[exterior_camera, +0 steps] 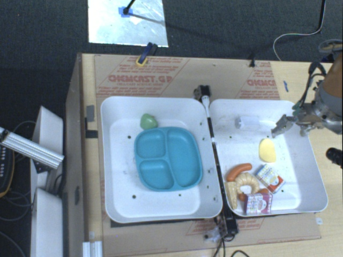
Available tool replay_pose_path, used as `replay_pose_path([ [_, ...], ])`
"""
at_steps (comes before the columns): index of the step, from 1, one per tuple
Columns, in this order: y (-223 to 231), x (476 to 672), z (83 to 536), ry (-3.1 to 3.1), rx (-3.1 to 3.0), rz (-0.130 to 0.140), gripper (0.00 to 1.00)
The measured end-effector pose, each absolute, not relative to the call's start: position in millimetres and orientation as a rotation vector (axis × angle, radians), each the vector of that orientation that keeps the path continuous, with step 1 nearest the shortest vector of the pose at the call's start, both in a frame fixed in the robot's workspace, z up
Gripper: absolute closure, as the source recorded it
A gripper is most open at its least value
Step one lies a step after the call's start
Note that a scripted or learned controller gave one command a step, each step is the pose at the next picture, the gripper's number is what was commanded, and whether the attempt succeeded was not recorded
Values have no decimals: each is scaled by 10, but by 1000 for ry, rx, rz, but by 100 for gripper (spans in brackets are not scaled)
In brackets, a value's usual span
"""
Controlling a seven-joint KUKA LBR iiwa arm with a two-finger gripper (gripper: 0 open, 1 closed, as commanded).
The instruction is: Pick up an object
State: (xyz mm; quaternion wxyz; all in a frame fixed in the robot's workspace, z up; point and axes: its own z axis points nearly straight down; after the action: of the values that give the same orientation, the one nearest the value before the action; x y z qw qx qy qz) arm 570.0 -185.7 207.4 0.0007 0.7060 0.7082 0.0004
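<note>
The grey arm with its orange band reaches in from the right edge, and its two-finger gripper [293,126] hangs over the upper right corner of the right shallow white bin [316,191]; its metal fingers [281,126] are spread apart with nothing between them, so it is released. Just below and to the left of the gripper, apart from it, a pale yellow rounded lemon-like object [267,150] lies on the bin floor. Up near the bin's back wall sits a clear, nearly see-through plastic item [247,122], hard to make out. In the lower part of the same bin a cluster of toys lies close together: an orange-red sausage [239,170], a tan pretzel-shaped pastry [245,183] touching it, a small white and orange carton [269,176] just to the right, and a pink and white box [258,203] at the front wall. The left shallow white bin [123,208] holds a blue plastic tray with three compartments [168,158] in its middle, and a small green rounded object [148,121] rests on the bin floor, touching the tray's upper left rim.
</note>
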Motion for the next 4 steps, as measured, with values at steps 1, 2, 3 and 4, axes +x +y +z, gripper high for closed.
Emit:
replay_pose_path([
  [1,-1868,5831,1194,2224,2220,0,0],
  [2,-1171,5864,2352,2224,2213,6,0],
  [3,-1757,5701,1600,2222,2220,-2,0],
  [4,-1872,5743,993,2223,2220,0,0],
])
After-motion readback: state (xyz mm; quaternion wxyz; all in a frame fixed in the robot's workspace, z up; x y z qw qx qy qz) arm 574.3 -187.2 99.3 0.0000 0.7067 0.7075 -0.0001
